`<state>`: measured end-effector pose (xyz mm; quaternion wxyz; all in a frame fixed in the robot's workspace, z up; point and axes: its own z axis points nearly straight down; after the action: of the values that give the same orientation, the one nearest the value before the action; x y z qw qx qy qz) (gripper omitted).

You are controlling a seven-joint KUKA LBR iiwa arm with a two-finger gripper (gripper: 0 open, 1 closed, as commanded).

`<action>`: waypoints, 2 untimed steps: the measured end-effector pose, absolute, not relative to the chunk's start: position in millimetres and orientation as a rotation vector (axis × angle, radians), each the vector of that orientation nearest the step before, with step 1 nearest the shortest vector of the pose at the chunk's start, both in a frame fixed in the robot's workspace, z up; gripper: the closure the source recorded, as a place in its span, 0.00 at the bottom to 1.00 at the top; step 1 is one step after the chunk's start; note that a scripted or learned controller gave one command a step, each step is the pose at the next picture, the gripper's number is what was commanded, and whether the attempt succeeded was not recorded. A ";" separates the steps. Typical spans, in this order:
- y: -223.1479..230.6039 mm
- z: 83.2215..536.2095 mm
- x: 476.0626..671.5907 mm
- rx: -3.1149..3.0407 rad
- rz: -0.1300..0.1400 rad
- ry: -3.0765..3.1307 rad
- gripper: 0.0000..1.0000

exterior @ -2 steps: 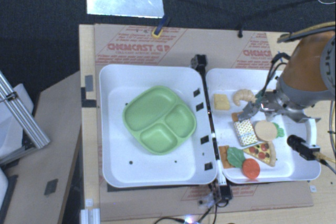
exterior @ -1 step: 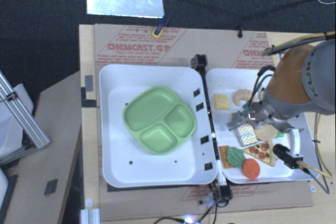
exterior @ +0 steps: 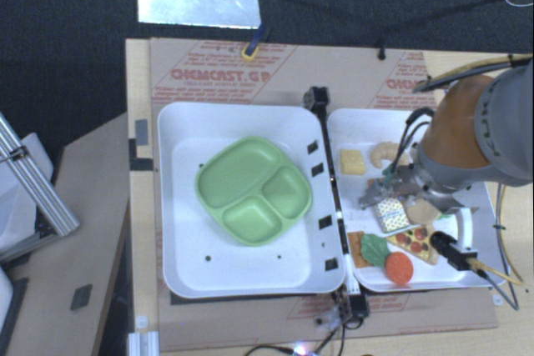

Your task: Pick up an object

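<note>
My arm (exterior: 501, 125) is a thick, rounded grey casing with a broad orange band (exterior: 455, 129) wrapped round it just above the wrist — smooth, glossy, no lettering that I can make out. Below the band the body narrows to a grey wrist, and black cables (exterior: 415, 129) loop along its side toward my gripper (exterior: 380, 192) — a small cluster of dull grey metal parts, too blurred to tell apart.

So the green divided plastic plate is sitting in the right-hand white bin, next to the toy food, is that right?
Not quite. The camera view shows the green divided plastic plate in the left-hand white bin, alone; the toy food lies in the right-hand white bin.
</note>
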<state>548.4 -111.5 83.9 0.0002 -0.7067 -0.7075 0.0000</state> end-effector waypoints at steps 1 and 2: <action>-111.7 95.2 549.3 -2.222 -0.003 -2.224 1.00; -112.0 138.2 549.8 -2.221 -0.005 -2.228 1.00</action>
<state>549.8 -112.0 138.2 -0.0021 -0.7059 -0.7083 -0.0016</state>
